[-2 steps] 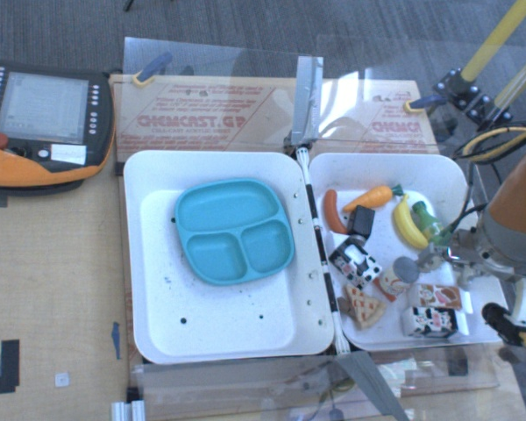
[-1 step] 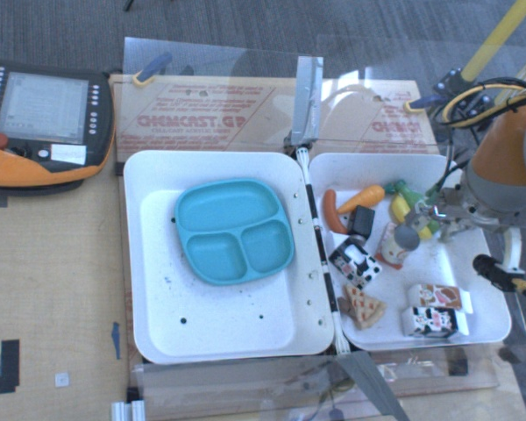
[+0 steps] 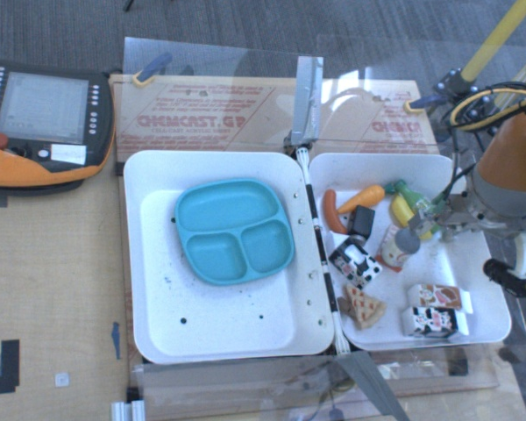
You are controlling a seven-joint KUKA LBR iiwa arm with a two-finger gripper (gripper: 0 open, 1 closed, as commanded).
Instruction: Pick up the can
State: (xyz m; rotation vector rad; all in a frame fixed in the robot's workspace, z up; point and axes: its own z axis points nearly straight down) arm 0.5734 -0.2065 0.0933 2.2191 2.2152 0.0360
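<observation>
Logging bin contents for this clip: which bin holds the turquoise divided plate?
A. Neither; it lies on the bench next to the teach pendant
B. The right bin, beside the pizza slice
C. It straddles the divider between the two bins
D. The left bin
D: the turquoise divided plate lies flat inside the left bin, while the toy food sits in the right bin.

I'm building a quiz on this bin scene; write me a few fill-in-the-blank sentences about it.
1. The turquoise divided plate lies in the ____ bin.
2. The plate has ____ compartments.
3. The pizza slice lies in the ____ bin, as seen by the camera.
4. The hot dog lies right beside the ____-coloured carrot.

Missing words: left; three; right; orange
</observation>
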